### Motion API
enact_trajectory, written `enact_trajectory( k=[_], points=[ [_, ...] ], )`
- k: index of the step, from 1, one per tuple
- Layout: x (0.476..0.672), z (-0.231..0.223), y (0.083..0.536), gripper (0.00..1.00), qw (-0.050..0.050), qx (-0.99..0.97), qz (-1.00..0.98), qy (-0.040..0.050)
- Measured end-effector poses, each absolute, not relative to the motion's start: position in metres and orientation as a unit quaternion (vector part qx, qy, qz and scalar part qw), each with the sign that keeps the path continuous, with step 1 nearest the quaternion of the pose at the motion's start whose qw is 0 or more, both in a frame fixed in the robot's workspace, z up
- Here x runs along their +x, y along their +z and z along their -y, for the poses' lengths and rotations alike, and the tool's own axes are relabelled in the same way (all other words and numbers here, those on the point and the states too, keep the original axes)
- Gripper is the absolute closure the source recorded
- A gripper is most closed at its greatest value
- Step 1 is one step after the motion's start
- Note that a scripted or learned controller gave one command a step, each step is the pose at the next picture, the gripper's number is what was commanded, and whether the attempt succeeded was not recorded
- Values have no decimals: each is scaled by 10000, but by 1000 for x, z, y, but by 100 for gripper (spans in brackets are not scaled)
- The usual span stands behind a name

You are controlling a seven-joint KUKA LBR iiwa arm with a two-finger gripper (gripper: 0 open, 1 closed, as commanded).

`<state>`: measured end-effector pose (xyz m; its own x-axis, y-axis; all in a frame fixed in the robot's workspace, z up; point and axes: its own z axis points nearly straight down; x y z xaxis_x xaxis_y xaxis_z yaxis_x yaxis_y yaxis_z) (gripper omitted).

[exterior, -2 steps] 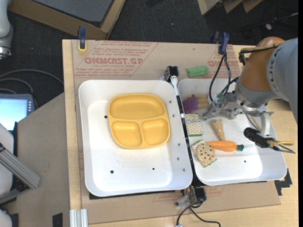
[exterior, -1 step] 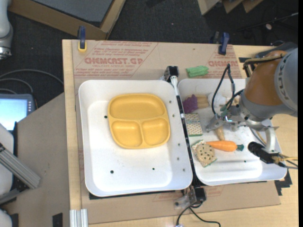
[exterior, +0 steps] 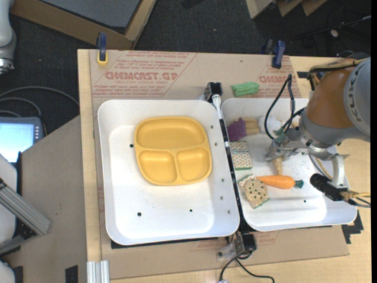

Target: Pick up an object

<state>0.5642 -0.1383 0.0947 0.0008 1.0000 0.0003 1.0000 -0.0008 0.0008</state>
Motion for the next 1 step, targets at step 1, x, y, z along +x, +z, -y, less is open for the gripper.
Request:
enact_trajectory(
  k=[1],
  points=[
    [573,79,191,100,36,7048,-7094,38]
  ],
)
